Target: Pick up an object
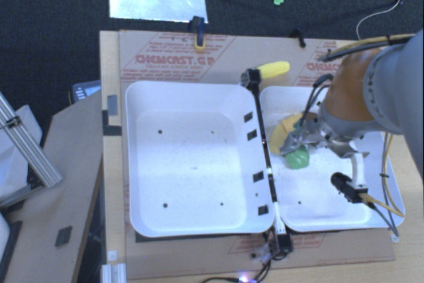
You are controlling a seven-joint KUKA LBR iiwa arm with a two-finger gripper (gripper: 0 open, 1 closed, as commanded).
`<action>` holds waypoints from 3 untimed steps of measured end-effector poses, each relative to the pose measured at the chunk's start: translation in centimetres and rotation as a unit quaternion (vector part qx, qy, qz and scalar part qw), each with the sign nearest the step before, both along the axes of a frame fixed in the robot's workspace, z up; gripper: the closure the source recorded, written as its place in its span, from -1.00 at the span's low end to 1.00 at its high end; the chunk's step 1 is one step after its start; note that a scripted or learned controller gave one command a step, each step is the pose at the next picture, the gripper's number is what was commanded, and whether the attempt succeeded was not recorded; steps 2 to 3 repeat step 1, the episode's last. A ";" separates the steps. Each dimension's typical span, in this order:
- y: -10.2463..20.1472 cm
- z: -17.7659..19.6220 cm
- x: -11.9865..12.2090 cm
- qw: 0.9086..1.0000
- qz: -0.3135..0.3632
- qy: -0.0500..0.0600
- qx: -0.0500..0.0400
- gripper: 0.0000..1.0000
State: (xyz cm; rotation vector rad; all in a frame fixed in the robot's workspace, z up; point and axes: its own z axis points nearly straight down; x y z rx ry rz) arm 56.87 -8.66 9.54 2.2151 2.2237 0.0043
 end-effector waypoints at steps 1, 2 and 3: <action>6.4 9.5 2.1 1.000 0.004 -0.004 0.001 1.00; 6.4 9.5 2.1 1.000 0.004 -0.004 0.001 1.00; 6.4 9.5 2.1 1.000 0.004 -0.004 0.001 1.00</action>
